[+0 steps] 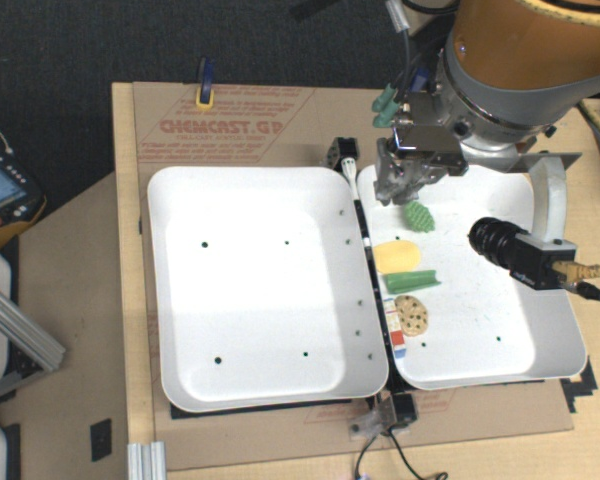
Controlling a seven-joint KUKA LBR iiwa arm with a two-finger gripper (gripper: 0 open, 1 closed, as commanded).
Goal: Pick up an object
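Hanging over the far left corner of the right bin, the gripper is pointing down just beside the divider between the two bins. Whether it is parted or closed is not something I can tell from this angle, because the wrist and its fittings are covering it from above. Nothing is visibly sitting in it.

Just below and to the right of the gripper, a green ridged piece is lying on the bin floor; it looks like a small leaf or pine-shaped toy, and it may be touching the gripper's tip or lying just clear of it, which I cannot settle. Nearer the camera, along the same divider, a yellow block, a green flat strip, a round cookie and a small red, white and blue piece are lying in a loose row. The left bin is showing its white floor.

By my reading, the pick is in its approach or grasp stage: the arm is positioned over the green ridged piece, but no lift is evident. Closing on an object and raising it is what remains.
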